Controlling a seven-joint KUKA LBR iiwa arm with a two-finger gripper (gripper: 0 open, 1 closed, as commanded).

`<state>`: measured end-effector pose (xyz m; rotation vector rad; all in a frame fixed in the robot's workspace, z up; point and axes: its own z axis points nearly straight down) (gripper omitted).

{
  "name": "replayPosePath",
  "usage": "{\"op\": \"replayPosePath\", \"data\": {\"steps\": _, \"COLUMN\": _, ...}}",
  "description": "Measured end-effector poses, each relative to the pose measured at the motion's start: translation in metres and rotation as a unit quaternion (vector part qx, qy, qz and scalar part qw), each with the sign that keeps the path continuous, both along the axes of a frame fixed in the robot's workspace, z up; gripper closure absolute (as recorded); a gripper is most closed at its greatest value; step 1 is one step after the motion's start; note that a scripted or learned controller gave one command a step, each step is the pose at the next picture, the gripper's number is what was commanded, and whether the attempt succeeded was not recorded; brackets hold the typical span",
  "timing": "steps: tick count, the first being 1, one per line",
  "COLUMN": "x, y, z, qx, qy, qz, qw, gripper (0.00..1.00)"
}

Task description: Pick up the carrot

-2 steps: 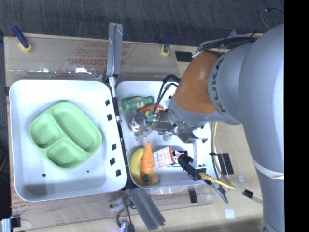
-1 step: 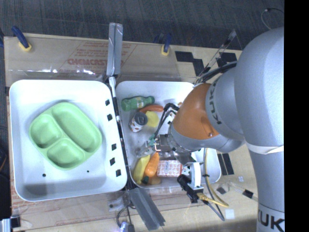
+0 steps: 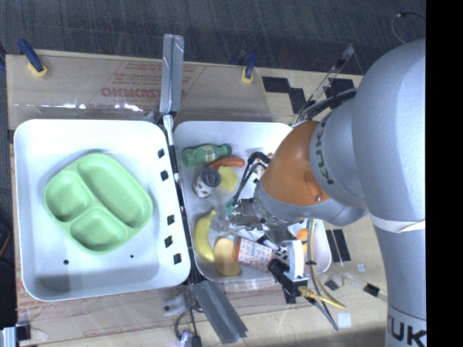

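Reaching into your right-hand shallow white plastic bin, the grey arm's two-finger gripper hangs low over the clutter.

You'll find the slim orange carrot near the back wall, beside a glossy green bottle, apart from the gripper; I cannot tell how its pincer stands. A curved yellow banana lies nearer; a lime three-compartment tray fills the left bin.

Carrot partly behind the arm; pincer's state indiscernible.
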<state>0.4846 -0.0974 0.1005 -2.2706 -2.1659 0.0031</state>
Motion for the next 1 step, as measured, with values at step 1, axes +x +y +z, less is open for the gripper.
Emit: {"op": "replayPosePath", "data": {"steps": 1, "x": 0.0614, "y": 0.0631, "z": 0.0910, "qx": 0.0001, "qy": 0.000, "qz": -0.015, "qw": 0.9999, "gripper": 1.00}}
